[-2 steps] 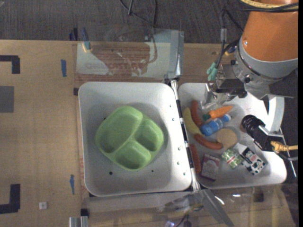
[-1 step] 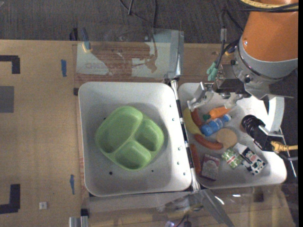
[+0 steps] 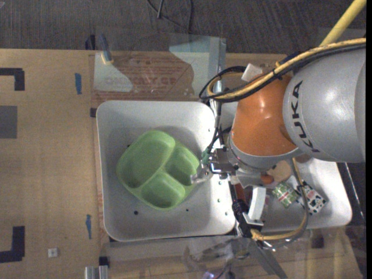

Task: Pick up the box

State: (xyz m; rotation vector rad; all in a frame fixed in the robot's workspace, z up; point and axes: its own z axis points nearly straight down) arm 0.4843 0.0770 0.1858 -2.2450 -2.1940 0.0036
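Gripper (image 3: pixel 200 170) sitting at green tray's (image 3: pixel 154 167) right rim in left bin (image 3: pixel 116 121); finger spread unreadable. Box (image 3: pixel 284 195) lying in right bin (image 3: pixel 340 205).

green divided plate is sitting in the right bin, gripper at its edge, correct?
Not quite: the green divided plate lies in the left bin, not the right one, as the camera view shows. The rest stands: the gripper is at the plate's right edge.
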